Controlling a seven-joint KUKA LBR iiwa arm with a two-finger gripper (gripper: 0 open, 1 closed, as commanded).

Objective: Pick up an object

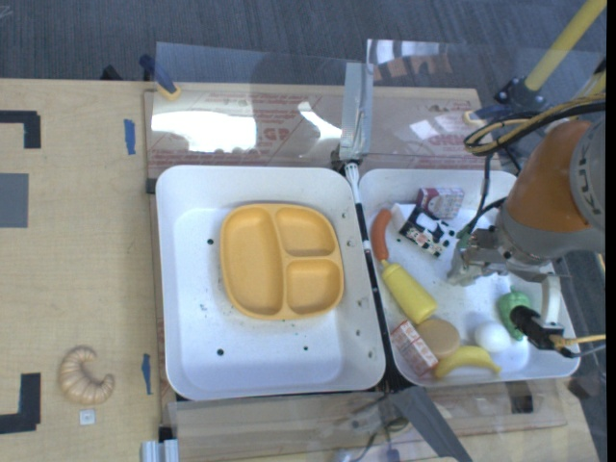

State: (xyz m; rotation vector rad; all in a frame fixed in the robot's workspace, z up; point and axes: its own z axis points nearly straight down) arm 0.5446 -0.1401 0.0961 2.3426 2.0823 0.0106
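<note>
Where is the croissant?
The croissant lies on the wooden bench at the camera view's lower left, outside the bins, left of the left bin that holds the yellow plate.

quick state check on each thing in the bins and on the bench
yellow tray: upright in left bin, compartments bare
yellow bottle: lying on its side, right bin
banana: lying at right bin's near edge
croissant: on the bench, outside both bins
gripper: low over right bin

The end effector is small and blurred at the arm's tip, so its fingers are unreadable. The arm runs off the frame's right edge, hiding part of the right bin. The printed packet is illegible.
</note>
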